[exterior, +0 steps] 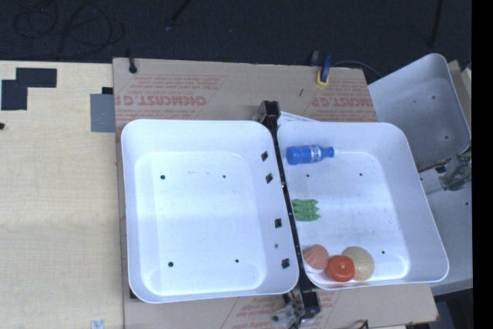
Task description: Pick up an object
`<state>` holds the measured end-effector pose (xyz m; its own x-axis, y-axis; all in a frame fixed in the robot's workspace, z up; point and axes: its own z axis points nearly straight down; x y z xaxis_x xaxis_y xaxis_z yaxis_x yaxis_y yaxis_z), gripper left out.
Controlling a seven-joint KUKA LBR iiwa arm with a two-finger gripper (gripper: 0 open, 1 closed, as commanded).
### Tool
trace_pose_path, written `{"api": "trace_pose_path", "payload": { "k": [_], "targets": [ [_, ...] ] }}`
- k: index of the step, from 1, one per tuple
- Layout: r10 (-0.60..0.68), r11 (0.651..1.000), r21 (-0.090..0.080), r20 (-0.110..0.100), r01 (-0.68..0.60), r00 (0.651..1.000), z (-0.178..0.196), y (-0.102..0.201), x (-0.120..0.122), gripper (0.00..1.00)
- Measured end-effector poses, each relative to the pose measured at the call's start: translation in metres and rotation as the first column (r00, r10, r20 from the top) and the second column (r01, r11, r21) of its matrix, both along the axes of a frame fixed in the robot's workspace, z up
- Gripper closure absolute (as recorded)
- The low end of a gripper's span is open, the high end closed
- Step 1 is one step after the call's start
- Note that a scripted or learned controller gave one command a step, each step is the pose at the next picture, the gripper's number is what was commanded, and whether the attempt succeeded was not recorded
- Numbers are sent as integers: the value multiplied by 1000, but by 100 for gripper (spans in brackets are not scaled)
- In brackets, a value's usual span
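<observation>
The right bin (400, 166) holds several small items. A blue bottle (309, 154) lies on its side near the bin's far left corner. A green ridged piece (305, 209) rests by the left wall, about midway down. In the near left corner a pinkish round piece (315, 255), a red round piece (340, 268) and a tan round piece (359, 262) sit bunched together, touching.
The left bin (200, 212) stands beside the right one, joined by a black divider clamp (282, 196). Both rest on a cardboard sheet (192, 92). A grey metal plate (424, 100) lies to the right of the bins. Pale wooden bench extends left.
</observation>
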<state>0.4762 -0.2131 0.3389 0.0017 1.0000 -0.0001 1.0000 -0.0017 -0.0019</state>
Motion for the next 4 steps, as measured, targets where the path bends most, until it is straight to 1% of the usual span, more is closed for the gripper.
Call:
{"api": "trace_pose_path", "payload": {
  "k": [1, 2, 4],
  "targets": [
    [-1, 1000, 0, -1, 1, 1000, -7, 0, 0, 100],
    [3, 1000, -1, 3, -3, 1000, 15, -1, 0, 100],
    [1, 1000, 0, -1, -1, 1000, -3, 0, 0, 100]
  ]
}}
